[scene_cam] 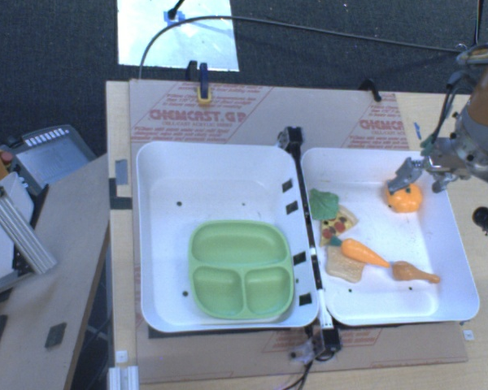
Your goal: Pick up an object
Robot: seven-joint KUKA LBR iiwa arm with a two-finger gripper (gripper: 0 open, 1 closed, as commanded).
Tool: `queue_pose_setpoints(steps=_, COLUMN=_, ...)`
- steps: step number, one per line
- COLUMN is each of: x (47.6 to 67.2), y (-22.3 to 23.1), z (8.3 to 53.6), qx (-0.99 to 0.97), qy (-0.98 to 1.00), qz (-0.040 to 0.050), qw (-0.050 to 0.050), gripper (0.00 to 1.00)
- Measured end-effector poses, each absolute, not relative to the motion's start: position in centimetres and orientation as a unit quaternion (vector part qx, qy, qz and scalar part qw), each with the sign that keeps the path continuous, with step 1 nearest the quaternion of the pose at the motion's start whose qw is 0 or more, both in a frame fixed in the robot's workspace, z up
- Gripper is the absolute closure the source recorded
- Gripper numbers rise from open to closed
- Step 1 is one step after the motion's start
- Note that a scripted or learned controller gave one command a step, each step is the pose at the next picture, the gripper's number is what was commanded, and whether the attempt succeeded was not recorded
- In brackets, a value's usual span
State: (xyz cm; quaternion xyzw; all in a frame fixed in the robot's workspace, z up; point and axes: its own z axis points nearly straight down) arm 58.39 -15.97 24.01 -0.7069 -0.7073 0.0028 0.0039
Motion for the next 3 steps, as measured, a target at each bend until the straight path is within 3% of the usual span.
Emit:
queue_pose_setpoints(steps=1, x=58.6, y=-15.9, z=24.7, qx=-0.706, qy=-0.708, qz=-0.0004, qw=-0.001, gripper=0.0)
queue_pose_setpoints(steps=3, x=58.0, y=-16.3, z=14.6, qx=-0.707, qy=-0.707, qz=0.0007, qw=0.001, gripper=0.0)
